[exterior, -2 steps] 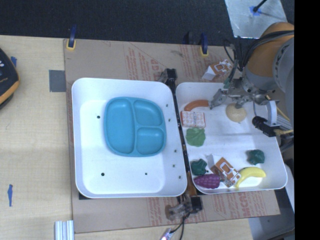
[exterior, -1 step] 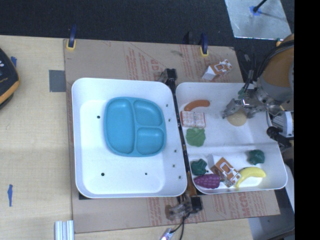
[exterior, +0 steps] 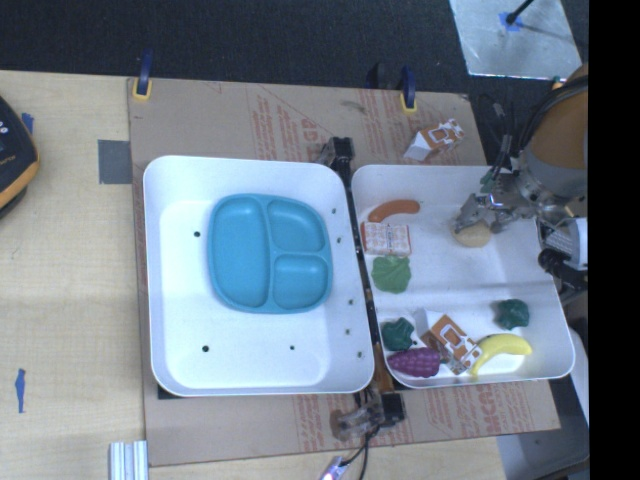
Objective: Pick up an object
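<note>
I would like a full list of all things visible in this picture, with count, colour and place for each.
Bins: 2, white, side by side on the bench.
Divided plate: 1, light blue, in the left bin.
Sausage: 1, orange-brown, right bin, top left.
Wrapped packet: 1, white and red, below the sausage.
Leafy piece: 1, green, below the packet.
Beige lump: 1, right bin, under the gripper.
Dark green pieces: 2, right bin, lower part.
Purple grapes: 1, bottom edge.
Small carton: 1, orange and white, beside the grapes.
Banana: 1, yellow, bottom right.
Carton outside bins: 1, above the right bin.
Gripper: 1, grey, over the beige lump.
</note>
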Action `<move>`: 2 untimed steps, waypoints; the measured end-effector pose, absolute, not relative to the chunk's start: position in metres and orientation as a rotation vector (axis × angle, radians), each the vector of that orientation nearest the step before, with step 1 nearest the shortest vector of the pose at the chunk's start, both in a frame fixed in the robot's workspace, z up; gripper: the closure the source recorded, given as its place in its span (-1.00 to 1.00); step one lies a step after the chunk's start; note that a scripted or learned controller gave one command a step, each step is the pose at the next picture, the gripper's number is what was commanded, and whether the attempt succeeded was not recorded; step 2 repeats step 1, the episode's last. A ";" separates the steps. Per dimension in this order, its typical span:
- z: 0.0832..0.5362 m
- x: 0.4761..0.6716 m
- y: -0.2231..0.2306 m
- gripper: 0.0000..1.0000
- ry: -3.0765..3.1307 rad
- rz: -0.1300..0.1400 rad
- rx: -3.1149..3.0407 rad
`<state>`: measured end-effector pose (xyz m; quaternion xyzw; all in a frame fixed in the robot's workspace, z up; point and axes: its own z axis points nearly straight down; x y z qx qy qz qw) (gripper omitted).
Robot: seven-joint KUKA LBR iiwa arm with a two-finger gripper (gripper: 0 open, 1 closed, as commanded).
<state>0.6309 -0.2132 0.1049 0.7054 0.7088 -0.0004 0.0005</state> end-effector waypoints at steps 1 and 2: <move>0.102 0.652 -0.187 1.00 2.215 0.010 2.204; 0.102 0.652 -0.187 1.00 2.215 0.010 2.204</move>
